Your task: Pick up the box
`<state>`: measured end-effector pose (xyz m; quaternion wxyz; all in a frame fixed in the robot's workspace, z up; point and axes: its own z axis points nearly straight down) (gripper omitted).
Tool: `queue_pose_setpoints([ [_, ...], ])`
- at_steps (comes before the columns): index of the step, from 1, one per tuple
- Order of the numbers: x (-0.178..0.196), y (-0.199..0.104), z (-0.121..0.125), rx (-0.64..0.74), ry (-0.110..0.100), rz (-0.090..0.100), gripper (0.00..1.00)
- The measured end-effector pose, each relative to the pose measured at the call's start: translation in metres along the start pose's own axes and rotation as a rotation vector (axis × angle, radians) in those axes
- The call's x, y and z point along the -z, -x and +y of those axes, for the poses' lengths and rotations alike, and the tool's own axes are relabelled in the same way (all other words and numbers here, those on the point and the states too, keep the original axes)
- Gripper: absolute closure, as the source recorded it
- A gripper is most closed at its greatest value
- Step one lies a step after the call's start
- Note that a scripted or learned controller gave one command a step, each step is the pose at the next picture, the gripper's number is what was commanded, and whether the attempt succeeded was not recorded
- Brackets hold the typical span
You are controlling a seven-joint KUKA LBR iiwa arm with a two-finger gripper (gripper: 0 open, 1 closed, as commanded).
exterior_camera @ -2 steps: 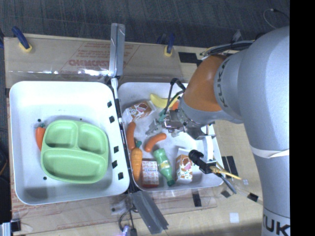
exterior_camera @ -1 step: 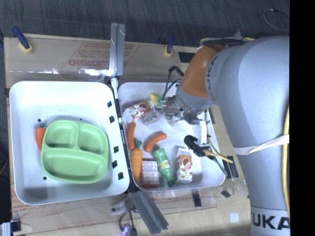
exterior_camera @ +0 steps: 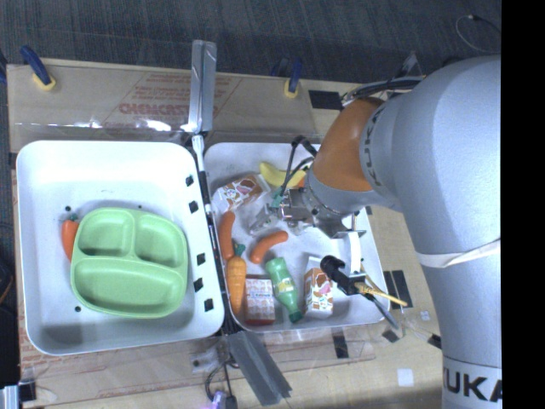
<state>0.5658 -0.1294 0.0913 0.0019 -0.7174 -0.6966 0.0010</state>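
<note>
A small red box (exterior_camera: 259,301) lies flat near the front wall of the right bin (exterior_camera: 366,313). A little to its right stands a small printed carton (exterior_camera: 318,293), with a green bottle (exterior_camera: 283,289) between the two. My gripper (exterior_camera: 277,210) hangs over the middle of the right bin, above and behind a red sausage (exterior_camera: 268,244). It is well back from the box and the carton and touches neither. Nothing shows in its grasp.
The right bin also holds two carrots (exterior_camera: 226,233) (exterior_camera: 236,280) along its left wall, a snack packet (exterior_camera: 239,192) and a yellow banana (exterior_camera: 276,174) at the back. In the left bin (exterior_camera: 34,177) lie a green divided plate (exterior_camera: 129,262) and a carrot (exterior_camera: 68,236).
</note>
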Motion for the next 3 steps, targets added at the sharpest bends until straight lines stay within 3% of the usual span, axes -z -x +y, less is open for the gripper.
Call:
queue_pose_setpoints([
  [1, 0.001, 0.008, 0.065, 0.135, 0.003, -0.001, 0.0],
  [2, 0.027, 0.006, 0.07, 0.277, 0.005, -0.003, 0.0],
  [3, 0.005, 0.068, 0.008, 0.366, 0.002, -0.002, 0.0],
])
